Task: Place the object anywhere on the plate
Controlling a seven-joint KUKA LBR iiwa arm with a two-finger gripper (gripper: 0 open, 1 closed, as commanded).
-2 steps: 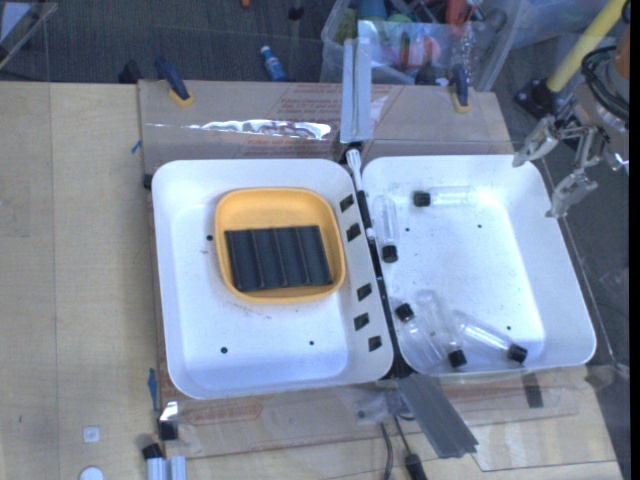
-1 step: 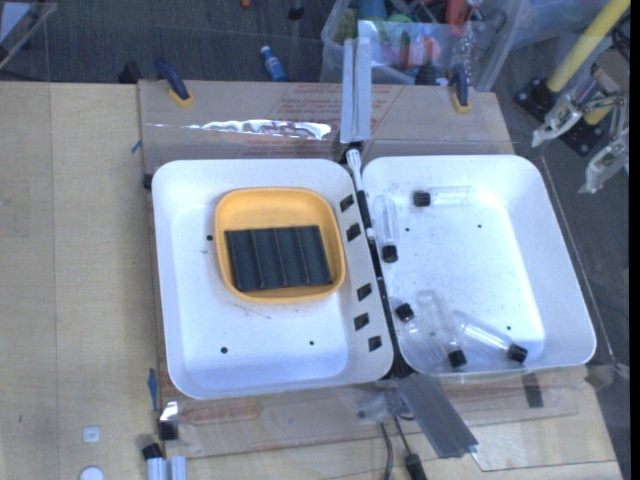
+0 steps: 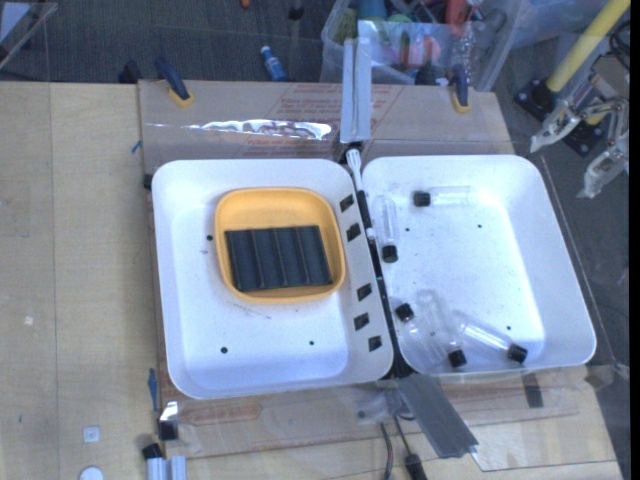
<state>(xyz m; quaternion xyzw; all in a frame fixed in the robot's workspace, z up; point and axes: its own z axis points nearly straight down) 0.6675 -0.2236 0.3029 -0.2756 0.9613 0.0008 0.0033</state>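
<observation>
A yellow plate [image 3: 232, 218] with rounded corners sits in the left white bin [image 3: 190, 318]. A dark grey ribbed rectangular object [image 3: 278, 258] lies flat on the plate, covering most of its floor. My gripper [image 3: 577, 153] hangs at the far right, above and outside the right bin's back corner, well away from the plate. Its two pale fingers are spread apart with nothing between them, so it is open.
The right bin [image 3: 520, 258] holds several clear plastic tubes with black caps: one at the back [image 3: 440, 198], one by the divider [image 3: 385, 223], more at the front [image 3: 470, 338]. Cluttered storage boxes [image 3: 430, 18] stand behind the bins.
</observation>
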